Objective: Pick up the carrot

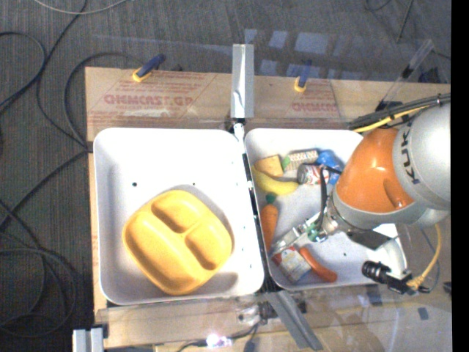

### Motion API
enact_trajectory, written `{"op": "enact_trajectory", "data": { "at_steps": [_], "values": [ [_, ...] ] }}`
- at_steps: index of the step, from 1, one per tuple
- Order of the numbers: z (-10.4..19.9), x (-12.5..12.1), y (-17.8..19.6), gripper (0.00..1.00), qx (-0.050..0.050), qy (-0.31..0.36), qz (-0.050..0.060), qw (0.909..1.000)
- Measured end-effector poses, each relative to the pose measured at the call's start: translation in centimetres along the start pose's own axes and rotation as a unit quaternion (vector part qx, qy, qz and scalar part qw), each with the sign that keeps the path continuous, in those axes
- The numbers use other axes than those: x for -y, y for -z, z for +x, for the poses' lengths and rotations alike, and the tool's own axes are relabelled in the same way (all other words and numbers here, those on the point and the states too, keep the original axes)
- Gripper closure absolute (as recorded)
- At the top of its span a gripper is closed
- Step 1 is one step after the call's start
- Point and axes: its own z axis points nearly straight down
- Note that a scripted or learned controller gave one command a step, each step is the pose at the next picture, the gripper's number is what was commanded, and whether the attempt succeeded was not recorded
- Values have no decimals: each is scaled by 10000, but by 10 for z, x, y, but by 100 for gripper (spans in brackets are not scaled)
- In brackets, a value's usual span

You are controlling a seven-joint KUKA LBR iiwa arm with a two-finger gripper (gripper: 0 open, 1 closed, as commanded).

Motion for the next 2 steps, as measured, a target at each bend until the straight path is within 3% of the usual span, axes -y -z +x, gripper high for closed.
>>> {"op": "enact_trajectory", "data": {
  "at_steps": [1,2],
  "values": [
    [0,-4,14,100,2,2,-49,10000],
    [53,-18,90,100,19,-1010,74,9949]
  ]
}}
